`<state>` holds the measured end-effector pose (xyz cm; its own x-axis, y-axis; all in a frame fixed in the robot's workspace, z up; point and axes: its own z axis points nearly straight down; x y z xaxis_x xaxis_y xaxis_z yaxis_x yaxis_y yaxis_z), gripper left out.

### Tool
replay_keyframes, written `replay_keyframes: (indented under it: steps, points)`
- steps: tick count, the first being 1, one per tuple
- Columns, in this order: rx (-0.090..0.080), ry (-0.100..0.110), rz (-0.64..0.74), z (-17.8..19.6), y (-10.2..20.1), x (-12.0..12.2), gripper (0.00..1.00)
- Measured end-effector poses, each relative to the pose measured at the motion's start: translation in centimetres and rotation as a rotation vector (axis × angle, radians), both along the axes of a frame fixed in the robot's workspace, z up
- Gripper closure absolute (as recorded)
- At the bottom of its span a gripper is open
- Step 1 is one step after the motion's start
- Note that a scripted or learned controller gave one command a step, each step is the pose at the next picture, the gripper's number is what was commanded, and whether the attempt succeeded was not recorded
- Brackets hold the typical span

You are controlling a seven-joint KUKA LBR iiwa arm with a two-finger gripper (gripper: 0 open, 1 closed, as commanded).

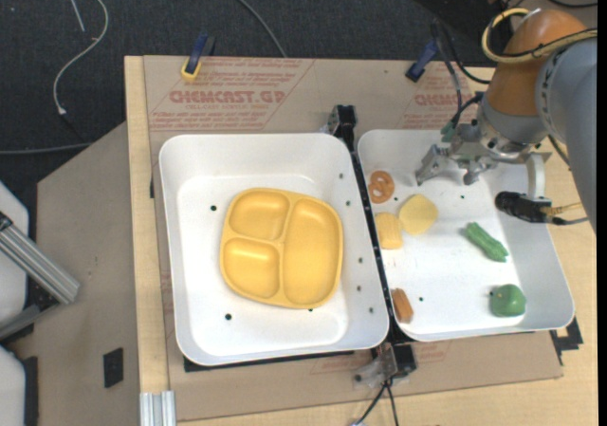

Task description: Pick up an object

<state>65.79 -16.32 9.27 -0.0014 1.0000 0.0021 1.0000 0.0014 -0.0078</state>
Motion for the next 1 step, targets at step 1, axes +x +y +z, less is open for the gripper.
replay_keyframes:
  steps: [1]
  points:
    - [-0.002, -0.01, 0.001, 1.66, -0.01, 0.29, 1.0]
